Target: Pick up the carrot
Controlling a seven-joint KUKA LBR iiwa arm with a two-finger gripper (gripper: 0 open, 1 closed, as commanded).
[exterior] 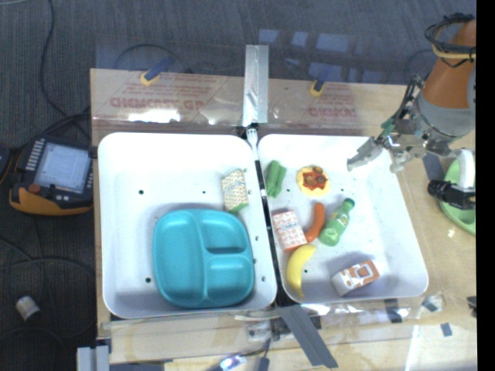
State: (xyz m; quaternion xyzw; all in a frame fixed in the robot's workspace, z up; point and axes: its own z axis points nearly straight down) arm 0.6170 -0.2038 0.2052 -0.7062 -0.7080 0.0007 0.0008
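The carrot [316, 219] is a small orange stick lying near the middle of the right bin [387, 230]. It rests between a pink-and-white box [288, 229] on its left and a green bottle [336, 222] on its right, close to both. My gripper [374, 162] hangs over the bin's upper right corner, up and to the right of the carrot and well apart from it. Its fingers are spread open with nothing between them.
The right bin also holds a green vegetable [274, 177], a small pizza [313, 178], a banana [299, 266] and a juice carton [356, 276]. In the left bin [128, 207] lie a teal divided tray [205, 257] and a wrapped snack [234, 189].
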